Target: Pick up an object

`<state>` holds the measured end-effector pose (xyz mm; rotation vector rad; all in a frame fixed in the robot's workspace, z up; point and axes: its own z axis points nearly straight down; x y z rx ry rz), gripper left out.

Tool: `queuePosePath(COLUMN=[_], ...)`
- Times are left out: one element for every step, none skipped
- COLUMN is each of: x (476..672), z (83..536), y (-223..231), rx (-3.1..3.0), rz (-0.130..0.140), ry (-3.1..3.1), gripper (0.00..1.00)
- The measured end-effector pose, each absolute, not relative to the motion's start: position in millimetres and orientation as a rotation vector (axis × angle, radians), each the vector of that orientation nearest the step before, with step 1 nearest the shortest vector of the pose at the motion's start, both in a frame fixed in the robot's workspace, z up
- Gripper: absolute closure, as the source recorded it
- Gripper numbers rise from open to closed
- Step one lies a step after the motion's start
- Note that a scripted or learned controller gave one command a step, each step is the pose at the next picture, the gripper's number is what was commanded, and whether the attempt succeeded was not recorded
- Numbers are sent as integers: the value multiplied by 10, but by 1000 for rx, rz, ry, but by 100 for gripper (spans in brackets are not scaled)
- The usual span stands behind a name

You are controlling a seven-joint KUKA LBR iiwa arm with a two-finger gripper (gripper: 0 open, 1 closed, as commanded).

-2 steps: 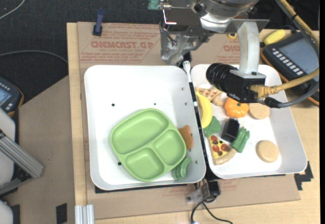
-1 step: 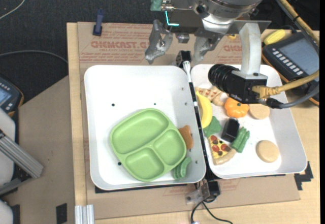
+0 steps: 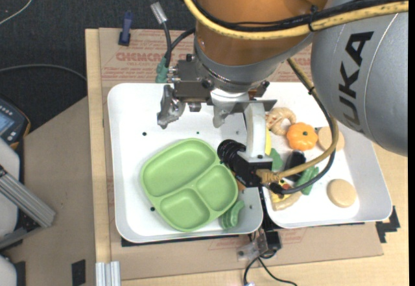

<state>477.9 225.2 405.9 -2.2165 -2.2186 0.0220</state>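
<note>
View-L bin (image 3: 130,116): small green item (image 3: 232,215) noted at near edge, pressed against plate rim, type not made out; green 3-compartment plate (image 3: 188,184) laid flat across near half. View-R bin (image 3: 363,165): tan disc (image 3: 342,192) set near front-R; yellow piece (image 3: 285,200) and green piece (image 3: 306,179) seen by the divider, partly hidden; orange pumpkin-like toy (image 3: 302,137) placed farther back, just beside beige knobbly item (image 3: 280,118). Gripper (image 3: 194,113) held over far half of view-L bin; fingers spread, bare bin floor seen btwn them.
</note>
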Motion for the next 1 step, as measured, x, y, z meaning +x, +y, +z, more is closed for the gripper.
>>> queuePosePath(x=[4787], z=[3726], y=[2029], rx=[-2223], rz=[11], ry=[-2216], gripper=[0])
